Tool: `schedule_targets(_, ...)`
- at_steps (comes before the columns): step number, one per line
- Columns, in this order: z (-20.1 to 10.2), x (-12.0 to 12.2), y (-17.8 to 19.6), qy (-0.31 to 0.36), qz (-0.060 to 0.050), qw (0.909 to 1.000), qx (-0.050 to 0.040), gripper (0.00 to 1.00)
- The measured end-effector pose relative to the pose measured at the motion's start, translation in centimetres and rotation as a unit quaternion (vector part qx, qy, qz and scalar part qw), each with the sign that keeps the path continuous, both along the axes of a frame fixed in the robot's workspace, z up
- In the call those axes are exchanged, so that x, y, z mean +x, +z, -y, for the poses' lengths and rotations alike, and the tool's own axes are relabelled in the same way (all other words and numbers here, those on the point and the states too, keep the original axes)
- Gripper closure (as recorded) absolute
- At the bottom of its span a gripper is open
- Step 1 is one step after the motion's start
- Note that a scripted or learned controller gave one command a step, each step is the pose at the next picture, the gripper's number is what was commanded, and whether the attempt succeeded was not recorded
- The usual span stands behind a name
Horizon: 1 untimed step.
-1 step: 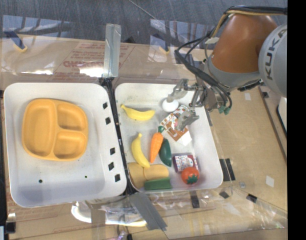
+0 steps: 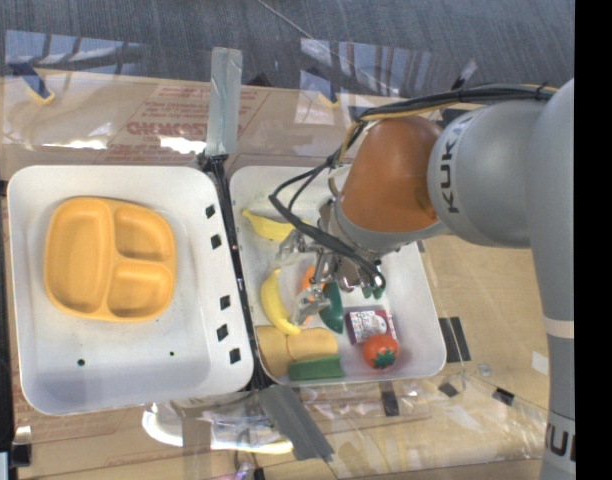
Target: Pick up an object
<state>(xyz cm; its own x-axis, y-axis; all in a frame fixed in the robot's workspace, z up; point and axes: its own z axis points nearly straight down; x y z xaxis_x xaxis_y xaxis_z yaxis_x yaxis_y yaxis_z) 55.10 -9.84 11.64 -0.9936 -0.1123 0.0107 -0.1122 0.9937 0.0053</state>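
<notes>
My gripper (image 2: 321, 286) hangs low over the middle of the right bin (image 2: 418, 313), under the orange wrist band. Its metal fingers (image 2: 308, 303) point down among the objects, next to a yellow banana (image 2: 276, 303) and a green item (image 2: 332, 308). Another yellow banana piece (image 2: 267, 228) lies at the bin's far left. A pale yellow block (image 2: 296, 345) and a green block (image 2: 315, 369) rest at the near edge. A red tomato-like toy (image 2: 381, 351) and a small dark red packet (image 2: 368, 324) lie to the right of the fingers.
The left bin (image 2: 46, 368) holds a yellow divided plate (image 2: 108, 258). A black strip with clips (image 2: 231, 288) runs between the bins. Cables loop from the wrist over the right bin's far side. Taped cardboard surrounds both bins.
</notes>
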Motion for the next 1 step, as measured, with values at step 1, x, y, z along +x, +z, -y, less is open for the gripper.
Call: schedule_targets(1,-0.82,3.33,-2.44,0.047,0.007,0.9989,-0.0017,0.0)
